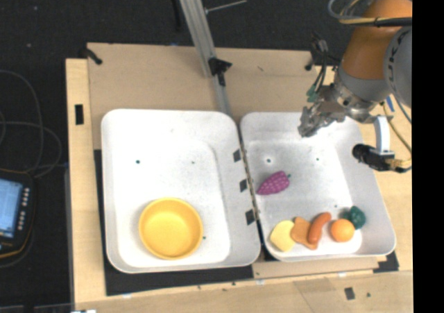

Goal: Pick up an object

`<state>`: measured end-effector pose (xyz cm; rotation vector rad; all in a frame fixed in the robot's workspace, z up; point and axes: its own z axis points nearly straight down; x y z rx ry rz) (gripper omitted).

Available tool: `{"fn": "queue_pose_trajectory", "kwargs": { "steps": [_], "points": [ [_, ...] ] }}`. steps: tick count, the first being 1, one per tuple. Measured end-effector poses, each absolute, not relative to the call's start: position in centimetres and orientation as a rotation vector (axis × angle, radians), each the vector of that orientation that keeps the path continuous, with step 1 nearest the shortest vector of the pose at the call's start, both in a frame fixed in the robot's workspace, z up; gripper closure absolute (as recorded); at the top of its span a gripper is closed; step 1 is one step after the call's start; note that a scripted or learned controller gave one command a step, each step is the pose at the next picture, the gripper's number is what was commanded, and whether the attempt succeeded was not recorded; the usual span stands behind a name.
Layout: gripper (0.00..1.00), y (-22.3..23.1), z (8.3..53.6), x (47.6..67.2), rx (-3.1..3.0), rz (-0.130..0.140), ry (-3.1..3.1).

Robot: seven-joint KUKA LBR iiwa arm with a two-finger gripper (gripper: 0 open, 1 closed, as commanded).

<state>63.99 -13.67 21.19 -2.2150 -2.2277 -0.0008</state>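
Note:
My gripper [309,126] hangs over the far part of the right bin [305,145], well above its floor, with nothing seen between its fingers. A purple bunch of grapes [274,182] lies in the middle of that bin, below and left of the gripper. Along the bin's near edge sit a pale yellow piece [282,235], an orange carrot-like piece [301,232], an orange-red sausage shape [318,225], a round orange fruit [341,230] and a dark green piece [356,216].
The left bin [139,138] holds a yellow bowl [171,227] at its near side. A slanted metal pole [198,23] rises behind the bins. Clips on the divider [244,183] stand between the two bins.

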Motion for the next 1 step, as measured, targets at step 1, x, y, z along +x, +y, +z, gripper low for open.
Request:
{"fn": "queue_pose_trajectory", "kwargs": {
  "steps": [1],
  "points": [
    [1.00,-8.83,20.78,62.64,-2.215,0.000,-2.227]
  ]
}}
